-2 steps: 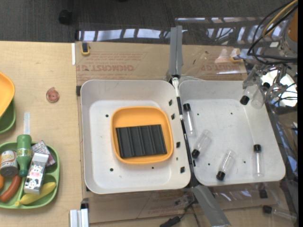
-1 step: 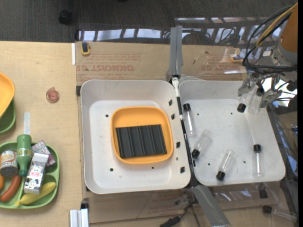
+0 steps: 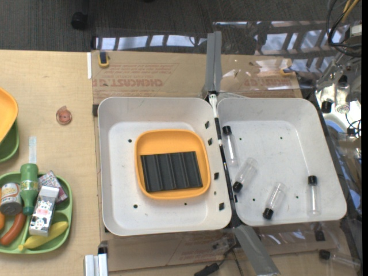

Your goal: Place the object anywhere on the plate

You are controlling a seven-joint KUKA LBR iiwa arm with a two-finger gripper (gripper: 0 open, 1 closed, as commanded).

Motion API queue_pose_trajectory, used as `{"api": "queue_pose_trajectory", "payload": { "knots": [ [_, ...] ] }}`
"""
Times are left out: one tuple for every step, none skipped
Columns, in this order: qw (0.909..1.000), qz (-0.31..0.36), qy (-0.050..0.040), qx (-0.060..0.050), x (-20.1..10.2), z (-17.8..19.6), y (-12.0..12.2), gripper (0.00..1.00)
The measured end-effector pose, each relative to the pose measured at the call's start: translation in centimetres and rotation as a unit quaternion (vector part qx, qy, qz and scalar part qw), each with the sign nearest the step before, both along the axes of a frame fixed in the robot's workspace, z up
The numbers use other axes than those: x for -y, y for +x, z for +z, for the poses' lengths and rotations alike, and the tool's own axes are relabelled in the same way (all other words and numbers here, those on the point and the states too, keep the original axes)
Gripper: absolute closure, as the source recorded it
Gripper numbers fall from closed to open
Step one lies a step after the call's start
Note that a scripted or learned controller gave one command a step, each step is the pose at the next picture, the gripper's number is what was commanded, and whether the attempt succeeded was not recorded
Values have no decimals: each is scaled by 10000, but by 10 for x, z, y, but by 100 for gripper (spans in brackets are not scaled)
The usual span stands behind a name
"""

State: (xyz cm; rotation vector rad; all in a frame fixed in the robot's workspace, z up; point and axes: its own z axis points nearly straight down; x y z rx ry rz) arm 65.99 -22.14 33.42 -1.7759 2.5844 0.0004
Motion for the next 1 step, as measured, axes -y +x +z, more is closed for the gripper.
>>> {"api": "queue_pose_trajectory", "payload": {
  "knots": [
    [10000,0,0,0,0,0,0,0]
  ]
}}
